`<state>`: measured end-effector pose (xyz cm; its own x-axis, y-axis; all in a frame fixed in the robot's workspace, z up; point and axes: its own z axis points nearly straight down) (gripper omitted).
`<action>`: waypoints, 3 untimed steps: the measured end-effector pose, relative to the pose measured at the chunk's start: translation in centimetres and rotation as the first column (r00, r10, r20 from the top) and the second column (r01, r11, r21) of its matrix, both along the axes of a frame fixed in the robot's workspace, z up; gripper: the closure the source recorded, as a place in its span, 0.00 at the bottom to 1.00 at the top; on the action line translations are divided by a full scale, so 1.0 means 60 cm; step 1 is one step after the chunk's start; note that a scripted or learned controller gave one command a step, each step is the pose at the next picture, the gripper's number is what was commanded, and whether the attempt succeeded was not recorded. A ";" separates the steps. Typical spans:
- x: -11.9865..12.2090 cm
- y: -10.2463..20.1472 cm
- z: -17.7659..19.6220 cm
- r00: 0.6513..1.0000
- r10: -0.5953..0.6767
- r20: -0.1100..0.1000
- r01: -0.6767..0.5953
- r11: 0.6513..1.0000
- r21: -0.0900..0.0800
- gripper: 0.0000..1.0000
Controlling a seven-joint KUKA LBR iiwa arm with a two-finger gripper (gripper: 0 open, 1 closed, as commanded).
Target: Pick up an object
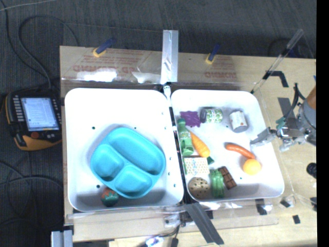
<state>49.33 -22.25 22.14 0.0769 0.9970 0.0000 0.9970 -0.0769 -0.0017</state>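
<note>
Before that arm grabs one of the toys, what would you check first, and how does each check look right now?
1. Toys lie in the right bin: ok.
2. Orange ball beside the red sausage toy, close to the arm's side: ok.
3. Pincer at the right bin's right rim, over no toy: not ok.
4. Pincer open: cannot tell.
5. Blue tray sits apart in the left bin: ok.
</note>
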 end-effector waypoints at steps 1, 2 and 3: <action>0.034 0.035 -0.191 1.000 0.024 -0.002 -0.024 1.000 0.001 0.00; 0.034 0.035 -0.177 1.000 0.025 -0.003 -0.025 1.000 0.001 1.00; 0.034 0.067 -0.216 0.997 -0.075 0.017 0.076 0.997 -0.006 1.00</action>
<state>51.34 -18.24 9.17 0.1519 0.9884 -0.0043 0.9883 -0.1519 0.0162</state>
